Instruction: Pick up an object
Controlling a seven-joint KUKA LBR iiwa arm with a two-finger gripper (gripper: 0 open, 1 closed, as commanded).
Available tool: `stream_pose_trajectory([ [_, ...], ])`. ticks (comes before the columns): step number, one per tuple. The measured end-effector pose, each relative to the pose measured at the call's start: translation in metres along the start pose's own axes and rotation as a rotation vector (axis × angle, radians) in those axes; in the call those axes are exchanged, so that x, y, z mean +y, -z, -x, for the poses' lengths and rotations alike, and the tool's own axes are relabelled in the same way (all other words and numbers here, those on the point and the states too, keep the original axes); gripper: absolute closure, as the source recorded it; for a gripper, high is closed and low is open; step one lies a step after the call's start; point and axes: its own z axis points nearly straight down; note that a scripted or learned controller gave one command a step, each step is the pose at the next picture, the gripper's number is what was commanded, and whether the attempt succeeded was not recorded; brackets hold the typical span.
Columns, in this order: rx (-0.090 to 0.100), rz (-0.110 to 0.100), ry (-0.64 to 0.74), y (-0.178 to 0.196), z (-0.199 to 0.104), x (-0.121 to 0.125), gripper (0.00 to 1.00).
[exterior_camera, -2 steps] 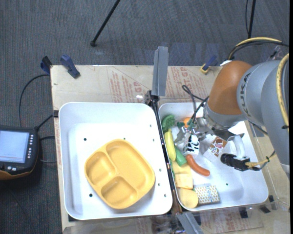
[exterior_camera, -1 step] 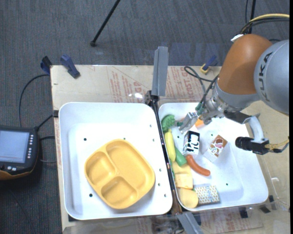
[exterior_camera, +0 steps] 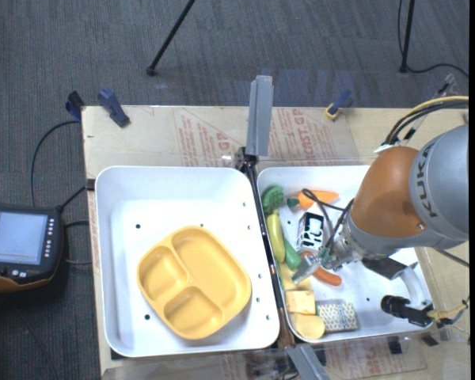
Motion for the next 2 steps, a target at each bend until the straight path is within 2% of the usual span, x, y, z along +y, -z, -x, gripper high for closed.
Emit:
stream_pose_trajectory([
  [1,0.000,0.001,-0.004,0.010,0.000,0.001,1.00],
  [2,-0.007,0.015,0.055,0.184,-0.061,0.035,1.00],
])
